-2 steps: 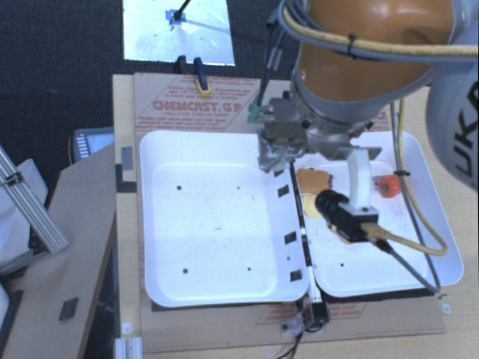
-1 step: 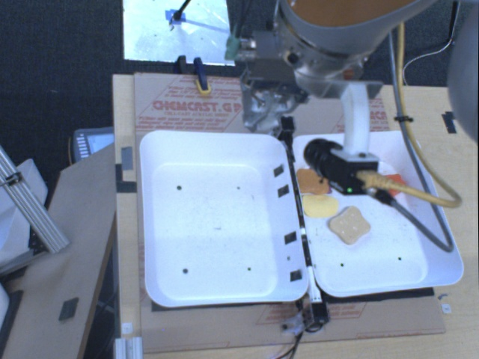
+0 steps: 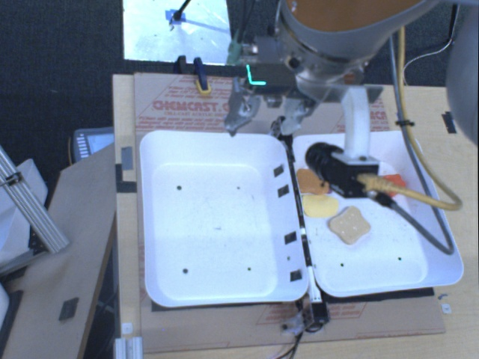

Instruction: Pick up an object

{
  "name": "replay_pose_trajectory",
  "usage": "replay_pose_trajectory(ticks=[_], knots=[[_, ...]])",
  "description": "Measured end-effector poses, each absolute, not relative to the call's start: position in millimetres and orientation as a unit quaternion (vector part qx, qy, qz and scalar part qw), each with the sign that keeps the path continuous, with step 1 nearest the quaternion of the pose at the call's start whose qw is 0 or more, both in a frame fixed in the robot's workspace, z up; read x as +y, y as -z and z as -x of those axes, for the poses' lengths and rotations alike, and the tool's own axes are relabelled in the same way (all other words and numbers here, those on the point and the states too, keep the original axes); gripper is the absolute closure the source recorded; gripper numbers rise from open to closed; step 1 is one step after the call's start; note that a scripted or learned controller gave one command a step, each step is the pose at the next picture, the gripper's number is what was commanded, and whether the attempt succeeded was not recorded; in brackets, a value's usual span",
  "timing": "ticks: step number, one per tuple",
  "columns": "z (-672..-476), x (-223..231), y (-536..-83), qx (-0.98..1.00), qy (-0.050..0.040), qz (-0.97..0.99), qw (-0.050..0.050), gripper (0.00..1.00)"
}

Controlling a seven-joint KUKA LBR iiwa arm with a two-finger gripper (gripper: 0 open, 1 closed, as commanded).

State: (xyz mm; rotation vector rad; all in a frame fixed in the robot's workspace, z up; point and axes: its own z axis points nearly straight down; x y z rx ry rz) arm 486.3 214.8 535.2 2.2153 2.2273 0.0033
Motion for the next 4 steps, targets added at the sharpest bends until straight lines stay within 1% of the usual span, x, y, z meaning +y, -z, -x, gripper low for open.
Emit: replay_pose_trajectory(ticks=[1, 2, 3, 4], knots=[[-486.6, 215.0, -546.7, 0.711, -0.0025, -0.703, 0.0, 1.0], [-538.2, 235.1, -533.5, 0.708, -0.0007, -0.707, 0.001, 1.0], [-536.2, 234.4, -534.8, 0.708, -0.0009, -0.706, 0.0, 0.0], [-536.3, 234.4, -534.8, 0.708, -0.0008, -0.706, 0.0, 0.0]])
